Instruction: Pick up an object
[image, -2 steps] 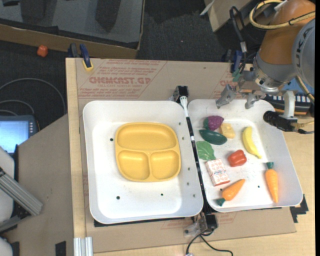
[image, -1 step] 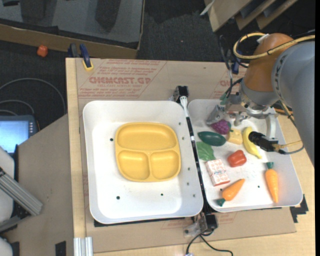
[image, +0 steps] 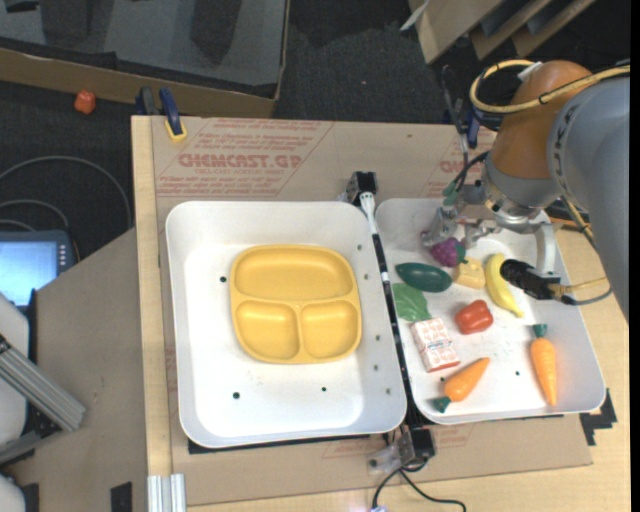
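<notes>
The gripper (image: 458, 228) hangs low at the right bin's (image: 580, 385) eleven o'clock corner, touching a purple object (image: 443, 247); its grip cannot be told.

We cannot tell whether the gripper (image: 452, 228) touches the purple object (image: 443, 246); its fingertips blur together, and the arm (image: 590, 120) runs off the right edge.

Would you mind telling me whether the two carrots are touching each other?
Apart. The camera view shows bare white bin floor between the tilted carrot and the upright carrot.
</notes>
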